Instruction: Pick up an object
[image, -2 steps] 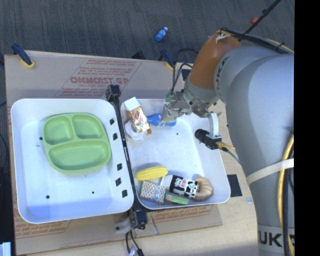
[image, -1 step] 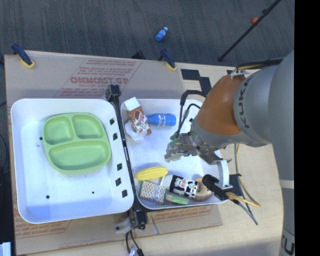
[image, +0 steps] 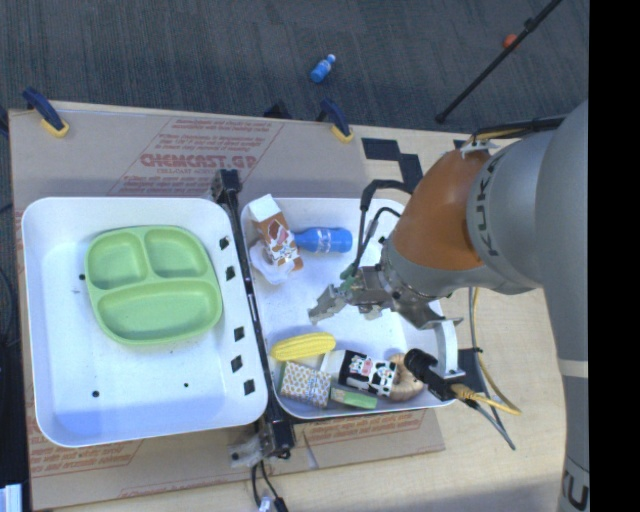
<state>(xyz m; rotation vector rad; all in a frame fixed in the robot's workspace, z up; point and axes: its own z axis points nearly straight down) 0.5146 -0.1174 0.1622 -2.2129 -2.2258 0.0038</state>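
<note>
While the gripper (image: 335, 300) hangs over the right bin (image: 300, 330), fingers apart and holding nothing, nearest target is the corn cob (image: 303, 347) just below it. Drop straight down, straddle the cob's short axis, avoid the carton (image: 276, 236).

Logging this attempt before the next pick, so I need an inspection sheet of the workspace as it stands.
Surface: two white bins; left bin, right bin on cardboard.
Job's things: right bin holds carton, blue bottle, yellow corn, patterned box, black-and-white toy.
Clutter: green divided plate in left bin.
Grippers: gripper over right bin's middle, nothing seen between it.
Cables: black cable by the wrist.
Surroundings: blue clamps on cardboard; small blue object on carpet.
</note>
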